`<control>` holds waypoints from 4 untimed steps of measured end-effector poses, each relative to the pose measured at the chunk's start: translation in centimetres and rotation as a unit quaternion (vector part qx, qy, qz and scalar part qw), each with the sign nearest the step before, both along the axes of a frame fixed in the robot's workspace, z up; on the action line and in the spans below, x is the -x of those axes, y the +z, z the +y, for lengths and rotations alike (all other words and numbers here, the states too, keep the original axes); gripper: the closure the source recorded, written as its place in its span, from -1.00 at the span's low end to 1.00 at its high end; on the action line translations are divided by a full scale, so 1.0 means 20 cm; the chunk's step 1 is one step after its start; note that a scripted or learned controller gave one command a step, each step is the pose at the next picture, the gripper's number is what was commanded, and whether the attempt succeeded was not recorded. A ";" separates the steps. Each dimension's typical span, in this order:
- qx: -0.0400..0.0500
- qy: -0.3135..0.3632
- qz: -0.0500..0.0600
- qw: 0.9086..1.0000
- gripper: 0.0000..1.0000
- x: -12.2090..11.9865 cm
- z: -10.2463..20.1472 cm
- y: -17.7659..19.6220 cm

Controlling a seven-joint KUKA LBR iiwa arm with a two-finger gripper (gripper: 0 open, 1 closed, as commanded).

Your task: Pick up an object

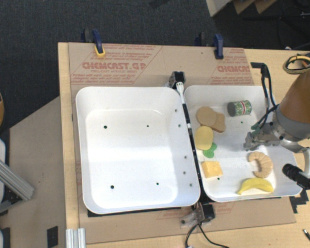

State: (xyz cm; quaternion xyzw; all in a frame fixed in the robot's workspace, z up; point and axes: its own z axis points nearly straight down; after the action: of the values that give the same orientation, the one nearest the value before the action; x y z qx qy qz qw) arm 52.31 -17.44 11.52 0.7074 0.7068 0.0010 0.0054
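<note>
In right bin [225, 192]: claw [254, 140] between can [239, 107], croissant [261, 164].

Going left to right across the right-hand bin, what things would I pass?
Yellow round piece → yellow cheese-like square → green can → croissant. The brown pieces, green bit, banana and end effector overlap these in the order, so I left them out.

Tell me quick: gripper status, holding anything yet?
Gripper: cannot be told. It sits low in the right bin, just above the curled pastry; nothing is visibly held.
</note>
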 end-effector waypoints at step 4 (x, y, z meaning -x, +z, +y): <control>-0.002 0.002 -0.005 1.000 1.00 -0.73 0.57 1.35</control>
State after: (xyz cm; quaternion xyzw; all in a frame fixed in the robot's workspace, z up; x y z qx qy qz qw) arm 66.81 -6.10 38.57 0.7060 0.7081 0.0062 0.0077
